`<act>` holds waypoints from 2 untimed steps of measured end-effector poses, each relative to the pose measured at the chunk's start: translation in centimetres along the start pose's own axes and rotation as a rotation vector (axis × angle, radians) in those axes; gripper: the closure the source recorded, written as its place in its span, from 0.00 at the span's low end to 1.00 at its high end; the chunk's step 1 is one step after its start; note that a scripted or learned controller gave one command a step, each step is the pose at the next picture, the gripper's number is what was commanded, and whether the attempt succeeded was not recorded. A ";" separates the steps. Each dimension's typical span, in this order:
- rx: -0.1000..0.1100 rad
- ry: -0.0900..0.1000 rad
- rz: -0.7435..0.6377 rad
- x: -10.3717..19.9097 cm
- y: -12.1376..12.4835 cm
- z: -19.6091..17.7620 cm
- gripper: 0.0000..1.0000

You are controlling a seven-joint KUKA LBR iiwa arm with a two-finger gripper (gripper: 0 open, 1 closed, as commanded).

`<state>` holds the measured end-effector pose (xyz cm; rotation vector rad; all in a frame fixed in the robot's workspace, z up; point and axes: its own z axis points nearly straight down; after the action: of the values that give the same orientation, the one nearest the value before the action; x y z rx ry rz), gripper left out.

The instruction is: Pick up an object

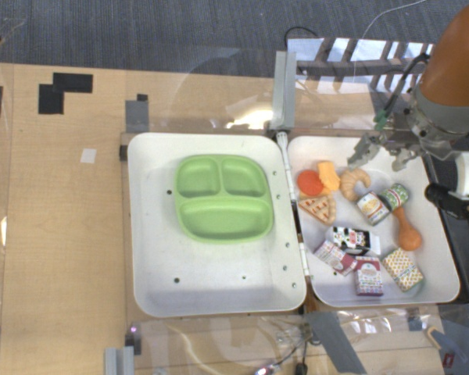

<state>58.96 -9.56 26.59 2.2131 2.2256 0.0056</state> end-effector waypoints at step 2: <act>-0.020 -0.007 -0.255 -1.4 1.4 15.7 0.00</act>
<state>60.40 -10.92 10.86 1.9001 2.4736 0.0197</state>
